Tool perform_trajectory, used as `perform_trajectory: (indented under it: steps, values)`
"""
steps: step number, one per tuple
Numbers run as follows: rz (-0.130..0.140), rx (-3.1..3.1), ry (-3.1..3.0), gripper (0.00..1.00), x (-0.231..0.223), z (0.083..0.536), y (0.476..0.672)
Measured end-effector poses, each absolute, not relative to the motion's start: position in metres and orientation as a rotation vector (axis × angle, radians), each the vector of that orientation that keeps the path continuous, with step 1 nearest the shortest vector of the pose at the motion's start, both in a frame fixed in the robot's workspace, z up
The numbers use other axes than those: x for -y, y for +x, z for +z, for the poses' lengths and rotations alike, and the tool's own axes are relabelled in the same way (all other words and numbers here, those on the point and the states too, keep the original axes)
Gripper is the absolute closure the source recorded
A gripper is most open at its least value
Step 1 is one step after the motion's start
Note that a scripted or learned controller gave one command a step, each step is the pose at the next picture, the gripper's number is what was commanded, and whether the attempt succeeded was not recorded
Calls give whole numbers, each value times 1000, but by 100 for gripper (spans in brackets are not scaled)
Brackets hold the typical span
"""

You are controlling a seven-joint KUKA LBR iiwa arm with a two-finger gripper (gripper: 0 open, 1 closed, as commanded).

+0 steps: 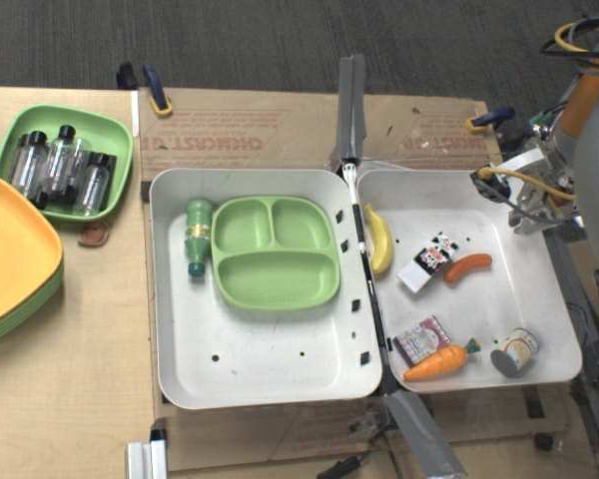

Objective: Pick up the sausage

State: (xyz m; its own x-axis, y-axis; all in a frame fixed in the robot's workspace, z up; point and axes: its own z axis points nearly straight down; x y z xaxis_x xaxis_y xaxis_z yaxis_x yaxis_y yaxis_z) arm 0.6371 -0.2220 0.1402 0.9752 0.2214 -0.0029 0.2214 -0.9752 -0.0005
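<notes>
Camera view:
Surroundings: right bin (554,297) holds banana (379,239), black-and-white box (425,263), carrot (441,361), small packet (419,339), tin can (514,351); box lies touching the sausage's left end.
Sausage (466,266): upper middle of right bin, below and left of the jaws (527,204), apart.
Jaws: spread cannot be told.
Form: sausage smooth, orange-red, slightly curved.

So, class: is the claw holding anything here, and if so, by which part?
Nothing is held. The claw is over the right bin's far corner, apart from the sausage, which lies on the bin floor.
</notes>
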Motion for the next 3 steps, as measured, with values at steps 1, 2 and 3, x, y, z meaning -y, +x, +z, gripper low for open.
perform_trajectory:
  steps: [1,2,3]
  values:
    - [7,603,-3079,100,220,91,633]
    - [4,952,-2991,100,219,91,567]
    - [5,502,-3095,100,220,91,519]
